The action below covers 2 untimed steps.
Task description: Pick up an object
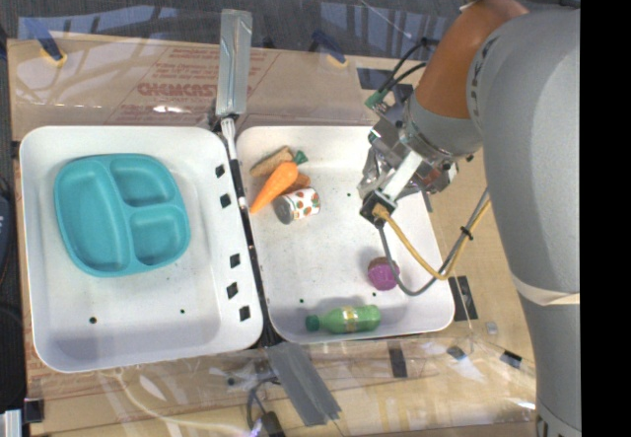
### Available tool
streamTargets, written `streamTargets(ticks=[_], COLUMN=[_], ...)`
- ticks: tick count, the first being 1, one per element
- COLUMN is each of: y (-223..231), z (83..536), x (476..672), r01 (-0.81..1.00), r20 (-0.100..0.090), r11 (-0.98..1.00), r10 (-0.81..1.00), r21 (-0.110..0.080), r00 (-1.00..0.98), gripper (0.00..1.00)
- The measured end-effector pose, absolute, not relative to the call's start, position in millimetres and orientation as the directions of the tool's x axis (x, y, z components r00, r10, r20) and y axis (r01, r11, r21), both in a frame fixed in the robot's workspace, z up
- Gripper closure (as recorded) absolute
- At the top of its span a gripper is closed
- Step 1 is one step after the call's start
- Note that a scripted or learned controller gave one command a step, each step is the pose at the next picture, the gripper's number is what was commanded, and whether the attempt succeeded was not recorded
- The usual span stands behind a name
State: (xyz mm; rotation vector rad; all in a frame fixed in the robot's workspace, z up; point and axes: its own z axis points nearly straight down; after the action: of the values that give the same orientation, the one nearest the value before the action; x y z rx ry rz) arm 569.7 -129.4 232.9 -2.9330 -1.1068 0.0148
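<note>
My gripper (376, 175) hangs over the right part of the right bin (335, 257), below the grey arm with its orange band. An orange carrot (273, 187) lies at the bin's upper left, with a brown bread-like piece (271, 162) just behind it. Beside the carrot lies a small can (297, 205) on its side. A purple round object (383, 273) sits below the gripper, and a green bottle (343, 319) lies along the front wall. Nothing can be seen held in the gripper.
The left bin (128, 317) holds a teal divided plate (120, 212) in its upper half. A ridge with black clips (240, 238) separates the two bins. Cardboard and taped plastic surround the bins.
</note>
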Motion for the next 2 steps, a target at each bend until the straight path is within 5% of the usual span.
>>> streamTargets(ticks=[1, 2], y=[-196, -195], z=[307, 446], x=[553.4, 555.6], r01=[0.645, 0.803], r20=[0.001, 0.003], r11=[-0.764, -0.595], r10=[0.645, 0.803], r21=[0.002, 0.005], r00=[0.764, 0.595], gripper=[1.0, 1.0])
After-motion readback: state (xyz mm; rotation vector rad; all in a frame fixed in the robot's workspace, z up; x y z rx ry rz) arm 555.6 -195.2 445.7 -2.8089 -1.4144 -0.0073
